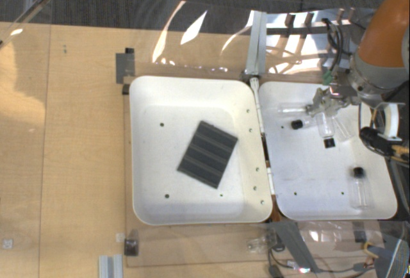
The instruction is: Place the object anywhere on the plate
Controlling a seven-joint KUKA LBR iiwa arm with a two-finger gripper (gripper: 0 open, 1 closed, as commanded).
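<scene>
Tube (360, 188), clear with a black cap, lies near the right bin's (307, 206) front edge, apart from the claw (328, 134); its grip cannot be told. The left bin (147, 142) holds a dark ribbed plate (207, 154) with open floor all around it. The arm (384, 40) leans in from the right.

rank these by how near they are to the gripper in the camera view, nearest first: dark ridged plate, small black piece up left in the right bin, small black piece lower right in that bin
1. Upper-left black piece: right bin, just left of the gripper.
2. Lower-right black piece: same bin, below and right of the gripper.
3. Dark ridged plate: middle of the left bin, far to the gripper's left.
</scene>
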